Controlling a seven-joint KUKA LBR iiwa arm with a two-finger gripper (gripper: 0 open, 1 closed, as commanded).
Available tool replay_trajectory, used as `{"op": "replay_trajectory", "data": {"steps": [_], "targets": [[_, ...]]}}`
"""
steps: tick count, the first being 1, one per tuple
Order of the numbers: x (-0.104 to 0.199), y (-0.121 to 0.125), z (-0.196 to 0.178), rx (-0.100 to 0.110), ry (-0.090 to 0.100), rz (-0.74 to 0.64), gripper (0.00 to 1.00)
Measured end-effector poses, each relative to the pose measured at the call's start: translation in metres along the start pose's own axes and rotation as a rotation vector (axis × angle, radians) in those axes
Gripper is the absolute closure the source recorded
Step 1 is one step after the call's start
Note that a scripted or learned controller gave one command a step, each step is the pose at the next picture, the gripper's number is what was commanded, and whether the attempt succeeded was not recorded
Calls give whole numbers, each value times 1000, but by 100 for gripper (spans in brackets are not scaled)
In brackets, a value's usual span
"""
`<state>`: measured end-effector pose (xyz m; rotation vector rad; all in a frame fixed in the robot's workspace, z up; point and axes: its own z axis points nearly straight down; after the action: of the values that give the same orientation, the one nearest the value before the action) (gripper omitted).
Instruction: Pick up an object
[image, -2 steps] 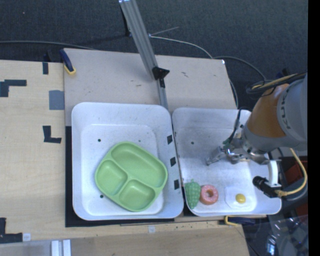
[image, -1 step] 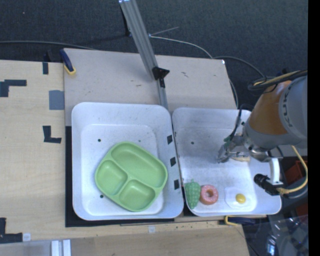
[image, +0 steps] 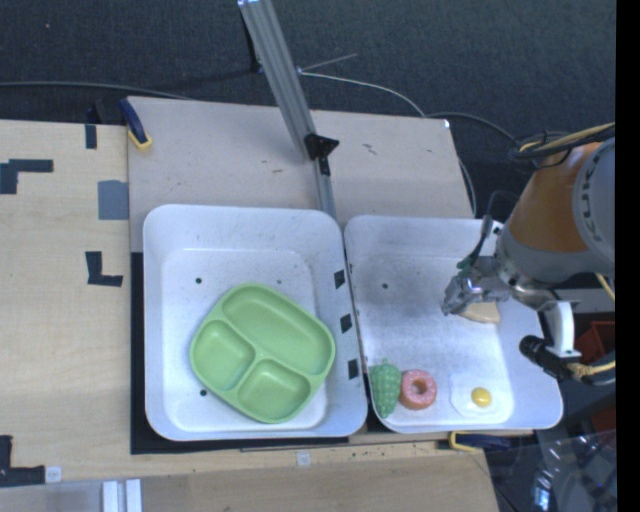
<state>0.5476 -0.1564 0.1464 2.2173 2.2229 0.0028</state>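
The robot arm (image: 565, 215) reaches in from the right and hangs over the right bin (image: 400, 250). Its gripper (image: 466, 298) is down low, close to the floor of that bin. A small tan piece (image: 483, 313), maybe a bit of bread, lies right at the tip of the gripper. They look like they touch, but I cannot tell if the gripper is grabbing it or just sitting next to it. I also cannot tell if the gripper is spread or squeezed.

Along the near side of the right bin lie three more toys: a green bumpy thing (image: 385, 386), a pink donut (image: 417, 389) just beside it, and a white egg with a yellow middle (image: 480, 398) a bit further right. The left bin (image: 165, 300) has a green tray (image: 262, 352) with three parts in it.

I think the robot is at the grabbing step, going for the tan piece. Next it needs to squeeze tight on the piece and lift straight up. The piece looks flat and small, so it could slip out.
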Motion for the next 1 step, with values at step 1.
{"op": "replay_trajectory", "data": {"steps": [1], "targets": [[-7,-3,-60,-2,-2,2,100]]}}
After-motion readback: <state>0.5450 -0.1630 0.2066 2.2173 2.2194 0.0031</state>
